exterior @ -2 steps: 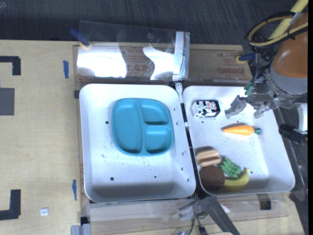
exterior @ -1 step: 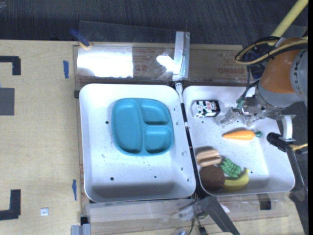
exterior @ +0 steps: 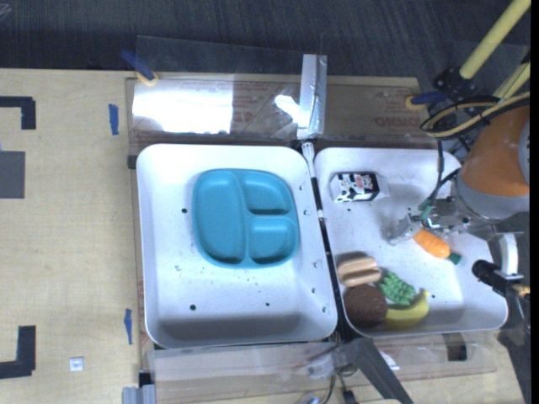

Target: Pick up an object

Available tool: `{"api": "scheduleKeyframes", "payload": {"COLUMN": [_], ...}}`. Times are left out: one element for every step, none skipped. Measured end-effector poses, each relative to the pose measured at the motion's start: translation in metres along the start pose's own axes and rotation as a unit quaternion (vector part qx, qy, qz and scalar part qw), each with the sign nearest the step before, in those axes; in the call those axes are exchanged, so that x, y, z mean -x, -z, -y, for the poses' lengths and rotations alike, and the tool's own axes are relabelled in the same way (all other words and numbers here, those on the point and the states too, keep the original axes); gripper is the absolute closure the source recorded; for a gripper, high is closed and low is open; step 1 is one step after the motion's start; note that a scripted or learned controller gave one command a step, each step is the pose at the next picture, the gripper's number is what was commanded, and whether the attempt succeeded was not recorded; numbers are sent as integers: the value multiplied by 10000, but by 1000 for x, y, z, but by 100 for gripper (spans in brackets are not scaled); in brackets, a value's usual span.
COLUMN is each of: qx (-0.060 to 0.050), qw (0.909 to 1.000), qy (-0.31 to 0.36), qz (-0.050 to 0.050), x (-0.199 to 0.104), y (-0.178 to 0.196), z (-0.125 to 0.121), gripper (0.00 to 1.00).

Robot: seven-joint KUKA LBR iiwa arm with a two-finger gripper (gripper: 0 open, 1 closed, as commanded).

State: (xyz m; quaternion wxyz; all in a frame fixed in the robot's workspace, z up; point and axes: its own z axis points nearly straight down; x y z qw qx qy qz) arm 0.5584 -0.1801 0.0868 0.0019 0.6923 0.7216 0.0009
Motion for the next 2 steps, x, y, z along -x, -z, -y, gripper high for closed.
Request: {"api": "scheduleKeyframes", "payload": {"qx": [36,16], "qw": [10000,9983], "qy": [-13,-576], "qz": [10,-5], "x": [1,-38], "y": [12,99], "z": [-2,-58], "gripper": [100,100]}}
